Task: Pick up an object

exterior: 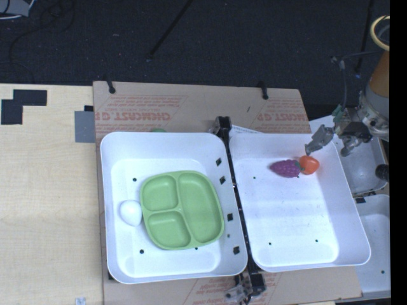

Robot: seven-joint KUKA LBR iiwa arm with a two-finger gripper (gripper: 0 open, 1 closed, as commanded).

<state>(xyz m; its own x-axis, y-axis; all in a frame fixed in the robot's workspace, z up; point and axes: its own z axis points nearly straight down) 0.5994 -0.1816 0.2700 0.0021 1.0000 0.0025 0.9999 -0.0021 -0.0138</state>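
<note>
A: We've got two bins: left bin (114, 170) with one green divided plate (181, 208), one white egg (131, 212) touching its left edge.
B: Right bin (305, 234)?
A: One purple grape bunch (285, 168) touching one orange tomato (309, 164), far corner. Probably our pick: gripper (334, 140) hangs just beside them, fingers spread, holding nothing.

Wooden bench (44, 189), cardboard sheet (191, 110), two white bins (114, 164)
</note>
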